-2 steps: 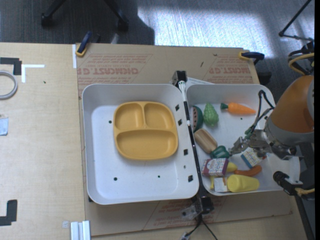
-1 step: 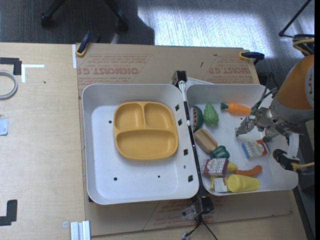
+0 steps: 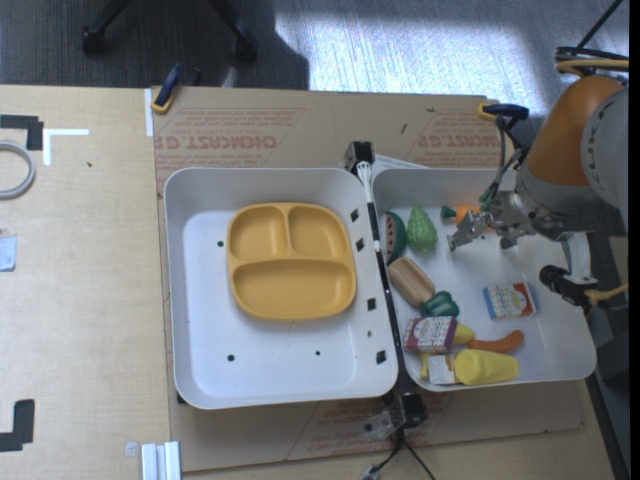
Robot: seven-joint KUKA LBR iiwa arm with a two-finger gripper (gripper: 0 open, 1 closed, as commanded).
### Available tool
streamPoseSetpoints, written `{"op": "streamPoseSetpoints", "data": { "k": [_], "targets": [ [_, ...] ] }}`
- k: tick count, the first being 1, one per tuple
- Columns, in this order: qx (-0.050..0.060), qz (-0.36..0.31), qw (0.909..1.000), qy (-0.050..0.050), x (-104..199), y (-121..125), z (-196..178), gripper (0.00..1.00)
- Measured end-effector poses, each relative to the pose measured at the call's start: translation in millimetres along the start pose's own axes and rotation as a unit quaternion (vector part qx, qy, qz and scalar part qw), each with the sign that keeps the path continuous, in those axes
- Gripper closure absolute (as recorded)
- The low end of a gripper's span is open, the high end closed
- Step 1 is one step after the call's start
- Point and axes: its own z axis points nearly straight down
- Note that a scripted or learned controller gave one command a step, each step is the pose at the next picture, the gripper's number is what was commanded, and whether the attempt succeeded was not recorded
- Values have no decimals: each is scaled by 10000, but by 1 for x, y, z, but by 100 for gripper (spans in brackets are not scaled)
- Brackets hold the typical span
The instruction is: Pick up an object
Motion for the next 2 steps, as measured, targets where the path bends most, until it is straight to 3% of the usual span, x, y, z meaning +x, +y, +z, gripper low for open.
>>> {"op": "streamPoseSetpoints", "data": {
  "k": [1,2],
  "targets": [
    [-10,570,9983,-78,42,23,-2,0],
    [-11,550,9985,-42,45,24,-11,100]
  ]
}}
